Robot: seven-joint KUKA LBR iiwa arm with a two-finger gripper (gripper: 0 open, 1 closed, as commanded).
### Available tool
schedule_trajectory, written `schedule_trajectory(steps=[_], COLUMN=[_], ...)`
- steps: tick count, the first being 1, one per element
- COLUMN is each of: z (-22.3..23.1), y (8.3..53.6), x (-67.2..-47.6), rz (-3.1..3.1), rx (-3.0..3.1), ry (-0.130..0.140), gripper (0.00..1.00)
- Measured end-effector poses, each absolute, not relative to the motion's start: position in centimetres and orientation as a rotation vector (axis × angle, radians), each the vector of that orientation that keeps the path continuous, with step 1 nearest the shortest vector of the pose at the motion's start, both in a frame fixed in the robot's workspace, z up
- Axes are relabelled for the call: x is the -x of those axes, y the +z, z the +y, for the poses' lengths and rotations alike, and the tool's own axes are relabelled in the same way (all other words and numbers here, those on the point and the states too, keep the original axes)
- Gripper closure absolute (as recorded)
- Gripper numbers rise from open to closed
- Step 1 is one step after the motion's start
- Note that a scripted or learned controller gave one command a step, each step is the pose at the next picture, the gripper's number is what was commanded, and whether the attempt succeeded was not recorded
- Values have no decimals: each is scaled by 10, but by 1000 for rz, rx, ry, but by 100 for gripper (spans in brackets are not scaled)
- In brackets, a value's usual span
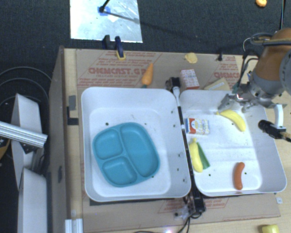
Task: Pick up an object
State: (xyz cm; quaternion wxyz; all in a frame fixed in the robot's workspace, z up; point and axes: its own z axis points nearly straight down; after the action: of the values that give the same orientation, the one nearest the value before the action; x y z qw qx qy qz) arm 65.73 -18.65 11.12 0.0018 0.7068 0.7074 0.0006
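In the right bin (269,176) a yellow banana (234,119) lies near the back. A small white and red carton (198,125) sits at the left wall, with a yellow and green corn cob (198,156) below it. An orange-brown sausage (238,174) lies near the front. My gripper (237,103) hangs just above the banana's back end. Its fingers are spread open, one to the left and one to the right. Nothing sits between them.
The left bin (99,106) holds a blue divided plate (125,153). Behind the bins, on the cardboard, lie a carrot (147,74), a small box (189,78) and a yellow piece (191,58). A black part (271,128) overhangs the right bin's right rim.
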Motion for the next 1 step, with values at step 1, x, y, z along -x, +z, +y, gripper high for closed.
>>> schedule_trajectory(steps=[1], z=[-186], y=[123], x=[-658], rz=[2221], rx=[-2213], ry=[5], gripper=[100])
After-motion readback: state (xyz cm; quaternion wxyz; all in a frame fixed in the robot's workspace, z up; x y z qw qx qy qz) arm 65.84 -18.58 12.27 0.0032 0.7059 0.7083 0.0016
